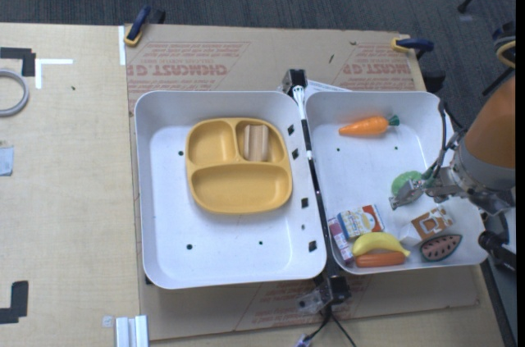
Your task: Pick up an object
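Your hand (408, 191) sits low over the right-hand shallow white plastic bin (361, 161), reaching in from the bin's right wall, and its tips rest at or just above a small round green object (405, 182). I cannot tell whether it is spread or pinched, and nothing shows clearly between its tips, so don't count anything as held yet.

That green piece is the likeliest target: it is touching or just under the hand, lying apart from its neighbours, which gives a clean approach. Just below the hand lie a small brown printed packet (431, 222) and a dark slice-shaped toy with a reddish face (440, 246). Down and to the left of the hand, a white printed carton (358, 221), a yellow plastic banana (379, 242) and a red-orange sausage-shaped toy (380, 258) are crowded together against the bin's near wall; that packing would make any of them harder to take singly. The orange plastic carrot with a green top (366, 126) lies well above and left of the hand, on open floor.

Far to the hand's left, the other white bin (160, 206) carries a yellow three-compartment plate (238, 185), with a tan wooden block (257, 142) in its upper right compartment. Both bins rest on brown cardboard (189, 62) clamped over the desk (66, 198), probably to keep them from sliding.
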`<state>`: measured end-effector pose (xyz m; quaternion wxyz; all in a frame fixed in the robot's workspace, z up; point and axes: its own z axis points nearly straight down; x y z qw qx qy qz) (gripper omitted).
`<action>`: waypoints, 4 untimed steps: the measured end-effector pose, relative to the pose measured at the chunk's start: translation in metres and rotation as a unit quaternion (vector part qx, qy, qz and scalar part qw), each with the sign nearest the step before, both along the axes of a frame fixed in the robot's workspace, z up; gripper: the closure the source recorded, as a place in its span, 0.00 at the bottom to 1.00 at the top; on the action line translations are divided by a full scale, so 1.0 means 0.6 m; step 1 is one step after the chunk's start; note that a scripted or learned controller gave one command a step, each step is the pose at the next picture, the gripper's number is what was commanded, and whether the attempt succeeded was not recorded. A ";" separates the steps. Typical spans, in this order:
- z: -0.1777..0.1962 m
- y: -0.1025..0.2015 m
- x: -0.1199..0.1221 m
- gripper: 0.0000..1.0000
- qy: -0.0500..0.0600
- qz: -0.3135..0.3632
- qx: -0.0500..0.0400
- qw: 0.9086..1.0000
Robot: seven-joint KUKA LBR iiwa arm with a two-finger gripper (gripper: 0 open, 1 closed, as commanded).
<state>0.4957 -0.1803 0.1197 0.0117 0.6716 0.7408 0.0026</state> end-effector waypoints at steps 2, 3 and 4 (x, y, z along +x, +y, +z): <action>-0.046 0.094 0.171 0.00 0.011 0.101 0.004 0.995; -0.030 0.094 0.171 1.00 0.011 0.103 0.004 0.995; 0.261 0.138 0.116 1.00 0.010 0.156 0.003 0.988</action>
